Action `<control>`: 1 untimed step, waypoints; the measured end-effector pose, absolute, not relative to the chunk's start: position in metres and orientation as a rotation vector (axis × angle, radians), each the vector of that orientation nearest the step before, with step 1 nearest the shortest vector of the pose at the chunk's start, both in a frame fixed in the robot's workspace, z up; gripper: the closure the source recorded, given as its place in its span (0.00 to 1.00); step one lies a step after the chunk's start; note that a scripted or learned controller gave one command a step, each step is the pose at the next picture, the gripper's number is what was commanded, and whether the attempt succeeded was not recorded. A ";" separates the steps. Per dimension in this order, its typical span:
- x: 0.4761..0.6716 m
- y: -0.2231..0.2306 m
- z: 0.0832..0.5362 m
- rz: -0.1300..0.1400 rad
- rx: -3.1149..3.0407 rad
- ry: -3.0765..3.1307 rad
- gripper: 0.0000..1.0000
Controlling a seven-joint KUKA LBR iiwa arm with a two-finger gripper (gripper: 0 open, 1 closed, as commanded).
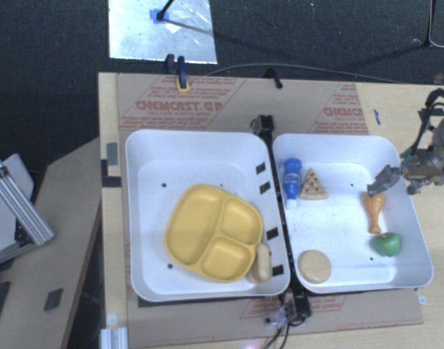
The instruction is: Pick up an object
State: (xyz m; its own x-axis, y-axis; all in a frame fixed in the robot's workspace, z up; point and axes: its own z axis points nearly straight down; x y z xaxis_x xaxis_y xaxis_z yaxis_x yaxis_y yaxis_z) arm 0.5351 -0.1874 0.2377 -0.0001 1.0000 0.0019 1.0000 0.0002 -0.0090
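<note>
Tool [385, 181], grip state unclear, above right bin [407, 167] on tan bench [76, 195], dark floor beyond.

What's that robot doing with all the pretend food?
A robot arm reaches in from the right, and its end effector sits over the right bin, just above a toy drumstick. It isn't holding anything yet. That bin also has a green toy, a blue bottle, a pizza slice and a round cookie-like piece. The left bin holds a yellow divided plate with a bread roll beside it.
</note>
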 end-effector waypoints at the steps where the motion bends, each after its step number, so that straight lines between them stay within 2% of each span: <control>1: 0.538 -0.187 0.244 -0.001 -2.219 -2.226 0.00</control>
